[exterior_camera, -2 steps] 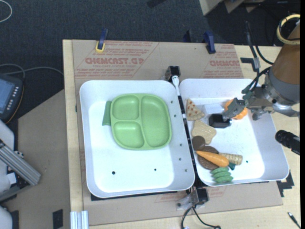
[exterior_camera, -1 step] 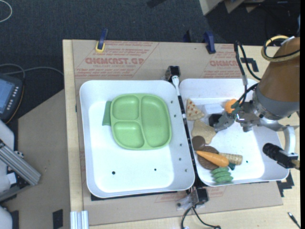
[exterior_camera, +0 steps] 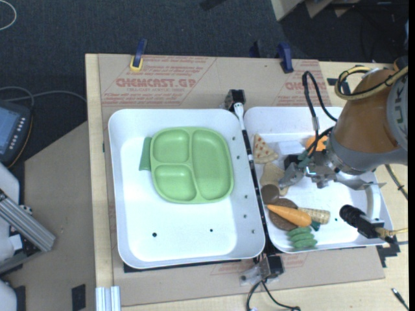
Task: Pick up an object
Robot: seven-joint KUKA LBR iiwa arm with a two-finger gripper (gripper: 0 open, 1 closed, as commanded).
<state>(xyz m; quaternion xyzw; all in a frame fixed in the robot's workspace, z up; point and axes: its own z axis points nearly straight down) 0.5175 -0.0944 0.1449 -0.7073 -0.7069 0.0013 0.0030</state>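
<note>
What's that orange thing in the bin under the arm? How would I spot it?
Look in the right bin, near its front edge. The toy carrot lies slantwise across a brown disc, just above a ridged green piece; it is the one bright orange, tapered item there.

An orange carrot (exterior_camera: 290, 215) lies slanted in the right bin (exterior_camera: 279, 118), resting on a brown round disc (exterior_camera: 280, 218). A tan corn cob (exterior_camera: 316, 214) touches its right end, and a green ridged piece (exterior_camera: 301, 238) sits just below. A tan wedge like a pizza slice (exterior_camera: 263, 149) lies near the bin's left wall, farther up.
</note>
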